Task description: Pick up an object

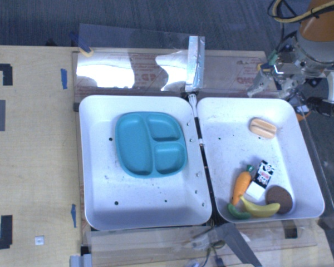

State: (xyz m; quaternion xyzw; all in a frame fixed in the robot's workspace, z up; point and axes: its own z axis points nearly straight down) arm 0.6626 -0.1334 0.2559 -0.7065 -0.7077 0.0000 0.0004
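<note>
Two shallow white bins sit side by side: left bin (94, 204) carries a teal divided plastic plate (151, 143), right bin (307, 166) carries the pickables. We see a tan hot-dog bun toy (263, 127) alone near the far side, easiest target. Orange carrot toy (241, 187), yellow banana toy (260, 207), brown round toy (279, 197) and black-and-white carton (264, 174) crowd the near corner, touching. Gripper (278, 74) hangs beyond the right bin's far rim, carrying nothing; we cannot tell its state.

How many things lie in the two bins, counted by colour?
Teal: 1, divided plate
Tan: 1, hot dog bun
Orange: 1, carrot
Yellow: 1, banana
Brown: 1, round piece
Black and white: 1, small carton
Total: 6
</note>
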